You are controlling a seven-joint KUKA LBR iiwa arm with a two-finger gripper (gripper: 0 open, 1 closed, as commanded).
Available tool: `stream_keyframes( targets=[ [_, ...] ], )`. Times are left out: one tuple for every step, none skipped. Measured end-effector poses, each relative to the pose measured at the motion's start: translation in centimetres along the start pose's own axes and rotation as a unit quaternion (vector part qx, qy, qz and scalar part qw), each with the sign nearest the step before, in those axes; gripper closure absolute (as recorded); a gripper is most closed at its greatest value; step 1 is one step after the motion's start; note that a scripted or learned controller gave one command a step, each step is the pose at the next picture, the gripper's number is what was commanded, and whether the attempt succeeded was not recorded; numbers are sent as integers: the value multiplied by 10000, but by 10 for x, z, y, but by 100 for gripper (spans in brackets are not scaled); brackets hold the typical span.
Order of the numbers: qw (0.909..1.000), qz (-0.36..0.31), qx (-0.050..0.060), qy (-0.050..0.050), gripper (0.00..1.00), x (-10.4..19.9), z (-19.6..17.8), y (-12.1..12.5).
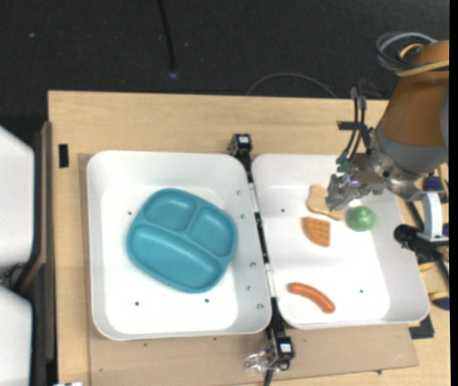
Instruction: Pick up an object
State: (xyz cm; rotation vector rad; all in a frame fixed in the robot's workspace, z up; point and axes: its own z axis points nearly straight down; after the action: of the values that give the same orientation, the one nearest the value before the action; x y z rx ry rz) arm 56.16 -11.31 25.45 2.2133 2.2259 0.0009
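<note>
While the gripper hangs low over the right bin, its tip is directly above a pale bread-like piece near the bin's upper middle, and I cannot tell from this view whether it is released or clenched, or whether it touches the piece at all. No object can be seen held by it, so I judge that the pick is not yet done. The things that could be picked all lie in this right bin: the pale piece under the gripper, an orange waffle-like wedge just beside and below it, a green ball close to the right of the gripper, and a red sausage well apart, near the front wall. The left bin holds a blue divided plate. To do this step well, I think the gripper should come straight down and centred on one piece only, because the pale piece, the wedge and the ball are crowded together and a sideways touch could roll the ball away. The pale piece looks flat, so a grasp across its narrow edges seems safer. No brand, label or readable writing is visible on any object or on the bins.
</note>
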Motion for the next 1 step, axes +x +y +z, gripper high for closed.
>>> stream_keyframes(
  targets=[
    [10000, 3, 5, 2, 100, 43, 8, 2]
  ],
)
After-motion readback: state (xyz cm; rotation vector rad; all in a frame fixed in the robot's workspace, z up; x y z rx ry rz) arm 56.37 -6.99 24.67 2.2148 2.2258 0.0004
